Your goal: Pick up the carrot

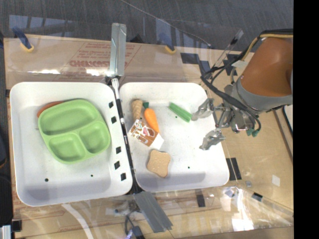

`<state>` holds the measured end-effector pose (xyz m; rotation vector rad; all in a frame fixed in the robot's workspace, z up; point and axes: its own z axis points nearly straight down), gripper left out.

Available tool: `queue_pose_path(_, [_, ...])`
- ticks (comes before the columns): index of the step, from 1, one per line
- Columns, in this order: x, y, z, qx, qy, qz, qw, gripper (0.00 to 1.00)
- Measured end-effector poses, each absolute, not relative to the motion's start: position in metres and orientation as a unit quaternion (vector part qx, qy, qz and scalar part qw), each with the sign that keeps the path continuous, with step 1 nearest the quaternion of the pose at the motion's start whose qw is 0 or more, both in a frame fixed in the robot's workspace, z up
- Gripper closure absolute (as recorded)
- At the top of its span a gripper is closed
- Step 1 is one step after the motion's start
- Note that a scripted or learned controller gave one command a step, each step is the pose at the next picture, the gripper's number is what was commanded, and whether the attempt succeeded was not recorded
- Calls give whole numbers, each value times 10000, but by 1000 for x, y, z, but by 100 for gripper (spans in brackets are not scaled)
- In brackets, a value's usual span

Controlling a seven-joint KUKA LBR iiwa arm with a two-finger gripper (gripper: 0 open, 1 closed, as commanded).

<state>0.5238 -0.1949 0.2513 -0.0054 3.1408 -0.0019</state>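
Where packet overlaps: carrot (151, 120) partly hidden.

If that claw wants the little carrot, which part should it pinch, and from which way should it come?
Probably its thick orange middle, coming straight down. The carrot lies flat, running away from the camera, so the fingers should close across its narrow width. A beige piece and a small packet crowd its left side. The gripper stands open, well to the right.

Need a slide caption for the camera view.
Open claw at the right bin's edge, carrot untouched beside the bread.
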Motion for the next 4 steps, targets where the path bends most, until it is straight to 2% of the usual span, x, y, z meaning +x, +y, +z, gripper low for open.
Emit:
queue_pose_path(1, [588, -178, 129, -4, 10000, 18, -49, 0])
queue_pose_path(2, [639, -117, 93, 232, 9997, 7, 19, 0])
queue_pose_path(3, [640, -117, 104, 202, 9998, -7, 31, 100])
queue_pose_path(4, [655, -66, 196, 1090, 9940, 2, 42, 100])
